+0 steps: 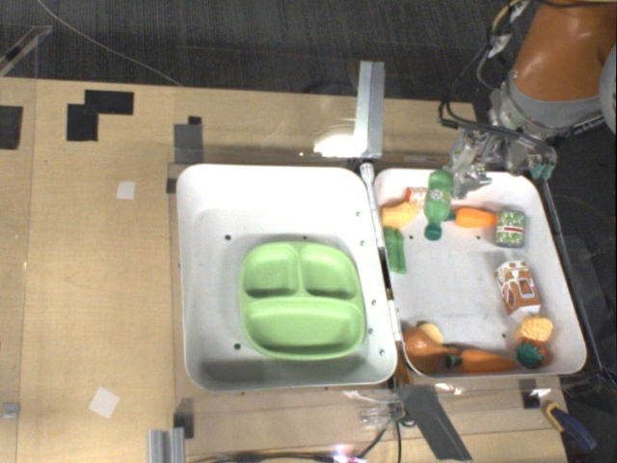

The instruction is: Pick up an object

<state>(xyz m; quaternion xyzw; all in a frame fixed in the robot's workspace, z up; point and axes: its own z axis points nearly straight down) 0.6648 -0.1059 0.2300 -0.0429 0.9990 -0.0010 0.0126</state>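
Note:
The gripper [469, 174] hangs over the back edge of the right bin [453, 287], under the orange-banded wrist. Just left of and below it is a green bottle [438, 201] with a pale label, tilted with its cap pointing down. The bottle's upper end is close to the gripper, but I cannot make out whether they touch. Around the bottle lie a yellow piece [398, 215] and an orange piece [474, 218].
The right bin also holds a green-and-red can [510, 228], a green stick [394, 249], a brown patterned box [518, 285], a corn cob [535, 331] and a carrot [474, 361]. A green divided plate [302, 297] sits in the left bin [207, 258]. A metal post [370, 114] stands behind the bins.

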